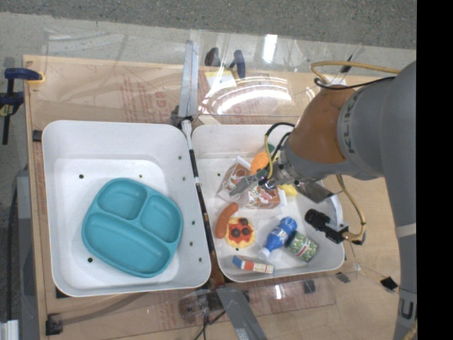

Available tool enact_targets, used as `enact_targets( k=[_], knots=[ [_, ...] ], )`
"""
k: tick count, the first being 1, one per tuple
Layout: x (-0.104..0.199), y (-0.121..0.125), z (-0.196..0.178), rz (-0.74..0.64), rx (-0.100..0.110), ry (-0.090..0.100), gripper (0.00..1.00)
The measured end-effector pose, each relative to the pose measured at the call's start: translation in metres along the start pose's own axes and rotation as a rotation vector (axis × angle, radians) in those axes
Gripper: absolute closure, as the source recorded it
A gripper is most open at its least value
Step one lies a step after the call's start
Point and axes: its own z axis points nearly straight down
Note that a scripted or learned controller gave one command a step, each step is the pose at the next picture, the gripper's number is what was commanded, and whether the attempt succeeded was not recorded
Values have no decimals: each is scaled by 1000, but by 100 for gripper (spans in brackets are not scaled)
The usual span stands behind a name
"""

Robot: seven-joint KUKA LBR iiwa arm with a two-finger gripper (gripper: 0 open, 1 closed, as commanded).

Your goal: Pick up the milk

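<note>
The milk (279,236), a small blue and white bottle, lies on its side near the front of the right bin (212,142). My gripper (253,182) hangs over a clear packet of snacks (244,190) in the middle of that bin. It sits up and to the left of the milk and apart from it. The grey arm with its orange band (318,129) reaches in from the right and hides the bin's right part.
Around the milk lie a green can (304,247), a pizza slice (241,232), a hot dog (225,219) and a small tube (253,264). An orange carrot (260,162) lies behind the gripper. The left bin (64,144) holds a teal divided plate (132,225).
</note>
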Motion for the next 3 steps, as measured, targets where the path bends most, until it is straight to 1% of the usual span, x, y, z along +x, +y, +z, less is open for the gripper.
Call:
enact_targets(
  k=[1,2,3],
  knots=[
    [0,0,-12,-3,2,3,100],
    [60,29,-82,-167,34,18,100],
    [60,28,-82,-166,34,18,0]
  ],
)
